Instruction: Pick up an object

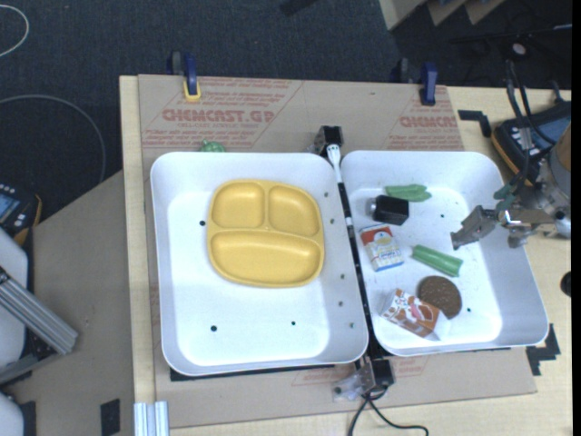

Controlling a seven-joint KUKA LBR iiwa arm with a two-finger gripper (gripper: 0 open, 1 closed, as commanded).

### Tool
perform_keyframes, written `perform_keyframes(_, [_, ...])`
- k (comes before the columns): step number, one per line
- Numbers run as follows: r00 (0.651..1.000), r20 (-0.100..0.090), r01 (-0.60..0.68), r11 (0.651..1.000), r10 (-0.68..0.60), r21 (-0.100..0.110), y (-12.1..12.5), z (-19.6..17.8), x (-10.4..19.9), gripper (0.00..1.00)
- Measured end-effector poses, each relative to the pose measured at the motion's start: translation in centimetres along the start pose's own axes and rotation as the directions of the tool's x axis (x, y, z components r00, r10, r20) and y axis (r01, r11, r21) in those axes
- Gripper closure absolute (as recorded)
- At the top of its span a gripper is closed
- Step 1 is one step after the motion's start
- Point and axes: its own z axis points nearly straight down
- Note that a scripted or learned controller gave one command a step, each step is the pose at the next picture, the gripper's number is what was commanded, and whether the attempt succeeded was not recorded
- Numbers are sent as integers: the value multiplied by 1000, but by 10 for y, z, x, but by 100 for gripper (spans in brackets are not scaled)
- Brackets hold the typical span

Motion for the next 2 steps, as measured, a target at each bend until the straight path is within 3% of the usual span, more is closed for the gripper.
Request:
perform_keyframes(1, [1000,2,8,1000,-8,-22,-2,-176,54,0])
perform_keyframes(2, [1000,2,1,1000,-1,-6,-2,-177,51,100])
